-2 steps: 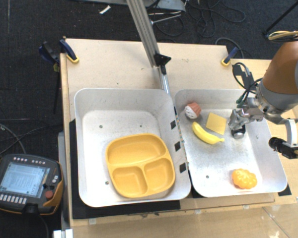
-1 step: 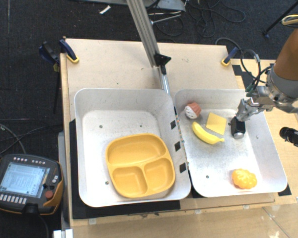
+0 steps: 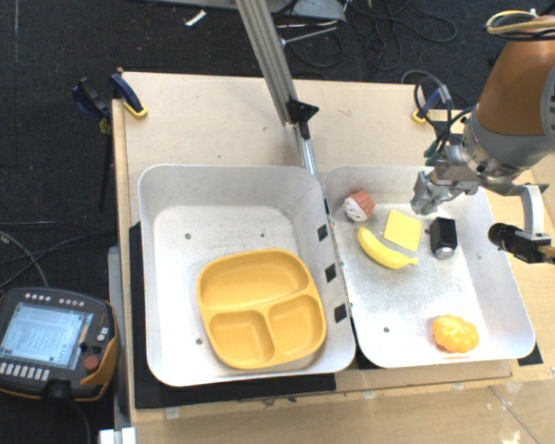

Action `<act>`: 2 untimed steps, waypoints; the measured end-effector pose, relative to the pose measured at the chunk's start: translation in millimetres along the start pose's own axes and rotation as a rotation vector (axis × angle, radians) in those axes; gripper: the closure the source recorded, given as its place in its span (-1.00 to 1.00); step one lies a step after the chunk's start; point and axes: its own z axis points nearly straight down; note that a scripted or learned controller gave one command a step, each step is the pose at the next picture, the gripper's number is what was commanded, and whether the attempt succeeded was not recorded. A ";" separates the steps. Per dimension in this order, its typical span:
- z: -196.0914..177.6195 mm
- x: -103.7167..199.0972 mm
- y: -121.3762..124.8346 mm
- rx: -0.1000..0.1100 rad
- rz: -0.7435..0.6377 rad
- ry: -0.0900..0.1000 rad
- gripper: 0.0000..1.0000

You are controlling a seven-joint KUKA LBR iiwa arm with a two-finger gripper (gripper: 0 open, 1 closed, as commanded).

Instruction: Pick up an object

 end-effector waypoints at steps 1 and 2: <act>9.8 48.8 6.8 0.004 0.000 0.000 1.00; 6.5 102.2 27.2 0.001 -0.001 0.001 1.00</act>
